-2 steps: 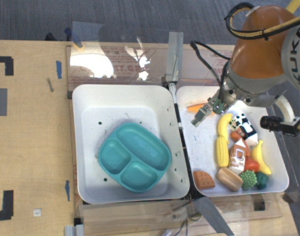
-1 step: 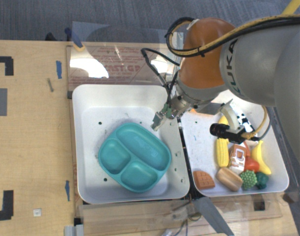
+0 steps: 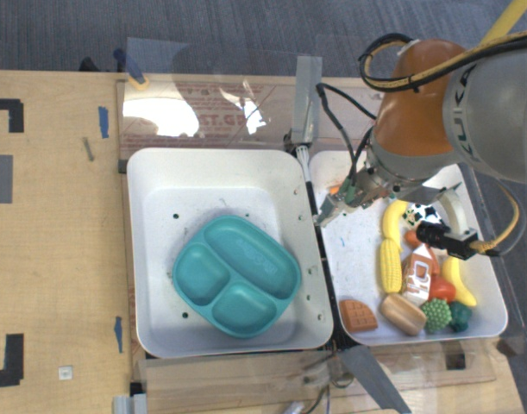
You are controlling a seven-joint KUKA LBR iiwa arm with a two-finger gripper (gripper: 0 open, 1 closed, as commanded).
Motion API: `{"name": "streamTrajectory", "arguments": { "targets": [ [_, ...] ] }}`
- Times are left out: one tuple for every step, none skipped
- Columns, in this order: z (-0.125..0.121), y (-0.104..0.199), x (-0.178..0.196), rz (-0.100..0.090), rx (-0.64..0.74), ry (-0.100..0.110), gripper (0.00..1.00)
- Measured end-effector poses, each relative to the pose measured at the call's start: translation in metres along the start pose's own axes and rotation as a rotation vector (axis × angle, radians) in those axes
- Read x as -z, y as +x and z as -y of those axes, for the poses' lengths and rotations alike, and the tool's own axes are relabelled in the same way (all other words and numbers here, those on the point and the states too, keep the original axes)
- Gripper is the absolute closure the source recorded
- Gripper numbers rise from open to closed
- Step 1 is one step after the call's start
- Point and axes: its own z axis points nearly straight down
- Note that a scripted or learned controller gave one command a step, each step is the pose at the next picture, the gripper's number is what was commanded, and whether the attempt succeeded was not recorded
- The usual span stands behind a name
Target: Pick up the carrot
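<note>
Wooden counter (image 3: 47,257) under two white bins, carpet beyond; approach step, carrot not yet lifted.

Seen from above: hand (image 3: 354,192) low at the right bin's (image 3: 496,317) upper-left corner, something small and orange (image 3: 335,191) at its tip, perhaps the carrot; grip impossible to judge. Next: confirm a hold, then raise straight. Further down that bin: corn (image 3: 389,264), banana (image 3: 459,281), bread (image 3: 403,314), broccoli (image 3: 436,313), waffle (image 3: 359,315). Left bin (image 3: 151,188): teal divided plate (image 3: 237,274).

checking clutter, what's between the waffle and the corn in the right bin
In the camera view, only bare white bin floor lies between the waffle and the corn; they sit apart.
</note>
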Motion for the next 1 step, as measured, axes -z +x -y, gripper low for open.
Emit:
{"name": "streamTrajectory", "arguments": {
  "targets": [
    [-0.0386,0.032,0.0848,0.002,-0.025,-0.014,1.0]
  ]
}}
